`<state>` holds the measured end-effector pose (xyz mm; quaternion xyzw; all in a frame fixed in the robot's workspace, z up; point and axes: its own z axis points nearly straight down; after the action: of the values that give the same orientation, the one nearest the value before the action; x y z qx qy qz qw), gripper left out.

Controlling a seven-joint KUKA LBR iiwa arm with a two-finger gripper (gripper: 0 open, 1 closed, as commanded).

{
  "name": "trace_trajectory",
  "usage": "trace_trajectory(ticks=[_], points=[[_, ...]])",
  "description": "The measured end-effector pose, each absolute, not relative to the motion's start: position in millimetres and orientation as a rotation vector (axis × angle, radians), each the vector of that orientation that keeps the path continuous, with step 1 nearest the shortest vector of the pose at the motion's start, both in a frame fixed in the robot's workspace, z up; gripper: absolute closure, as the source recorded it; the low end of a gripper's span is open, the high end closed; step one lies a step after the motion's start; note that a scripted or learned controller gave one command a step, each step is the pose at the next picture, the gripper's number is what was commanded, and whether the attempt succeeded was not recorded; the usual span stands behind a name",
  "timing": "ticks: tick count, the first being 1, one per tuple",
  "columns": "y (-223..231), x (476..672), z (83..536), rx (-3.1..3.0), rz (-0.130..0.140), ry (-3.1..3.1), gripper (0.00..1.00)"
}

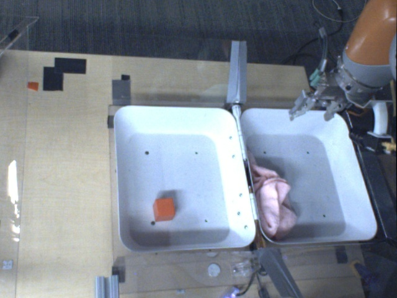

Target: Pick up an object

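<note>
The pick has not been made. The gripper point(313, 107) hangs over the far rim of the right bin point(347, 166), near its back corner, with nothing between its fingers; the jaws stand apart, spread and angled down toward the bin. It touches neither of the two things on offer.

Candidates for the pick: a pink cloth point(273, 200), bunched in a heap against the near left wall of the right bin, just beside the divider; and an orange block point(164, 209), sitting alone on the floor of the left bin point(180, 135) toward its near left corner. The cloth is the closer of the two (same bin as the gripper, though well apart from it). My judgement is that everything remains to be done: travel to a target, descent, closing and lift.

Surroundings: both bins are shallow and white, set side by side on a pale wooden bench point(62, 166), with a grey metal post point(236, 73) rising behind their joint. Black patches point(62, 72) and a small orange square point(33, 86) mark the bench's far left. Dark carpet point(155, 11) lies beyond; cables trail near the arm point(372, 36).
</note>
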<state>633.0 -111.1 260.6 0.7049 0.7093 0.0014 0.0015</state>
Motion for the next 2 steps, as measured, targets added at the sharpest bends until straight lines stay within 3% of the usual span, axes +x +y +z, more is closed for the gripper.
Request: trace_trajectory(ticks=[1,2], points=[[-152.3,603.4,180.0,2.131,0.005,2.302,0.00],[-102.2,584.0,95.9,1.976,0.009,2.432,0.00]])
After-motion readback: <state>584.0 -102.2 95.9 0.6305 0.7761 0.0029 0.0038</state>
